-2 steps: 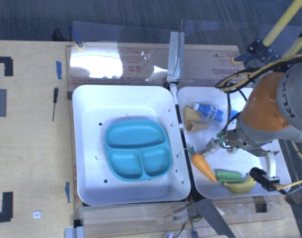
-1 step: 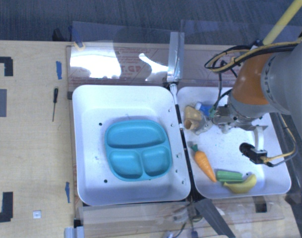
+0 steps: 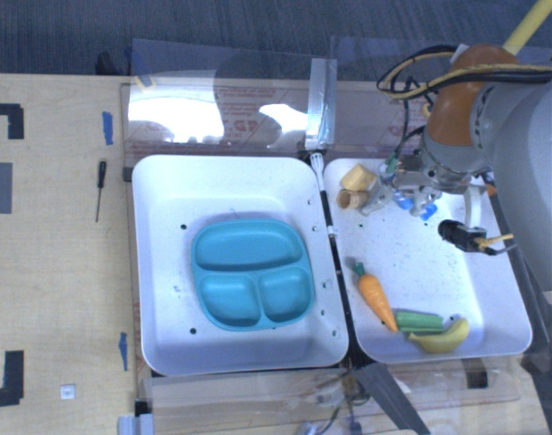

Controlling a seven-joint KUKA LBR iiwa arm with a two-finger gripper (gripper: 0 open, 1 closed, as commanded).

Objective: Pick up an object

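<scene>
Tan toy lump (image 3: 355, 186) sits in the back left corner of the right bin (image 3: 493, 284), just beside the hand (image 3: 402, 196). You cannot tell if the hand is wide or narrow. Near the front lie an orange carrot (image 3: 377, 301), a green stick (image 3: 419, 319) and a yellow banana (image 3: 443, 335). The left bin (image 3: 158, 243) holds a blue plate (image 3: 251, 273).

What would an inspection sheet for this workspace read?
Surface: pale wooden bench; shallow white left bin and shallow white right bin side by side.
Job's things: in the right bin, tan cylindrical block, orange toy carrot, green elongated toy, yellow toy banana.
Clutter: light-blue divided plastic tray in the left bin.
Grippers: pincer low over the right bin's far end, near the tan block; grip unreadable.
Cables: dark cables looping above the wrist.
Surroundings: thin black tool on the bench; grey carpet beyond.
</scene>
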